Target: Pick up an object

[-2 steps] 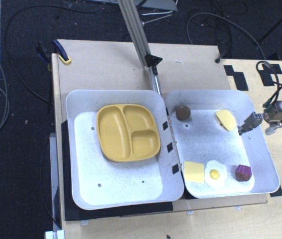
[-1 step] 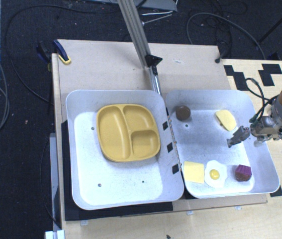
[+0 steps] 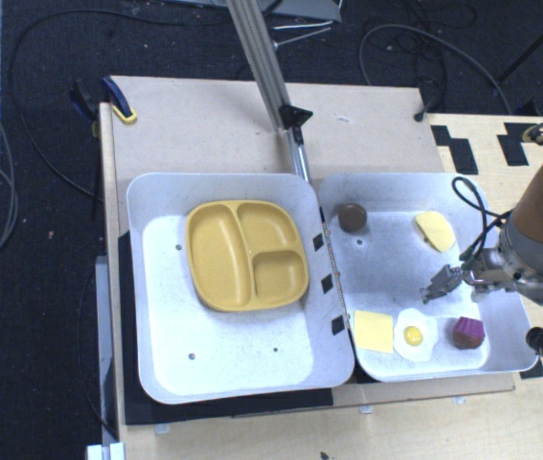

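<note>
You are looking down on two white bins set side by side on the bench. The left bin (image 3: 156,353) carries a yellow divided plate (image 3: 248,254), which sits toward its far side. The right bin (image 3: 386,257) holds five small things: a brown ball (image 3: 351,218) at the far left, a pale yellow wedge (image 3: 435,230) to its right, a flat yellow square (image 3: 373,332) at the near left, a toy fried egg (image 3: 414,335) just right of that square, and a purple piece (image 3: 468,333) farther right, near the egg.

The arm reaches in from the right, and its gripper (image 3: 441,285) hangs over the right bin, between the wedge and the egg. You cannot tell from here how the gripper is set, and nothing is seen in it.
</note>
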You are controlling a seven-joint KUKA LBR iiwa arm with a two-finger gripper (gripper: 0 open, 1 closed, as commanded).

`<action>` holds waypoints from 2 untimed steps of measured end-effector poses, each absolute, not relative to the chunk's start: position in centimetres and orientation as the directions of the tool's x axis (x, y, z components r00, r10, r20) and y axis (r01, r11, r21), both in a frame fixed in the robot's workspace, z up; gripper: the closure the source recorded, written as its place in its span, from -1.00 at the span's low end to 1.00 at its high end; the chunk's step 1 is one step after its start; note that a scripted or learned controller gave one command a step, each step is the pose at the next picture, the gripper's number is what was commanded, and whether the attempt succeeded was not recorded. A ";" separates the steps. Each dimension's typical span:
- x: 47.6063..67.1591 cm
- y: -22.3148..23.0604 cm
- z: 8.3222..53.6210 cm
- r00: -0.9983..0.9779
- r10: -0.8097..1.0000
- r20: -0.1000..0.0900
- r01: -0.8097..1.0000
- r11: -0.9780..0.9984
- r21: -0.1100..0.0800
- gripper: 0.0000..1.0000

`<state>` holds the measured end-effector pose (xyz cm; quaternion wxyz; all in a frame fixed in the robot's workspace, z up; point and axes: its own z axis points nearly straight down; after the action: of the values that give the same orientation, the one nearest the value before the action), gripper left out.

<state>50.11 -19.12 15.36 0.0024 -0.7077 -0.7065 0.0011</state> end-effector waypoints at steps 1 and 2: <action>49.9 -19.4 9.9 0.002 1.000 0.001 1.000 -0.002 -0.004 -1.00; 50.0 -19.4 11.2 0.003 1.000 0.000 1.000 -0.003 0.000 1.00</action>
<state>49.98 -19.37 11.18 0.0000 -0.7080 -0.7062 0.0000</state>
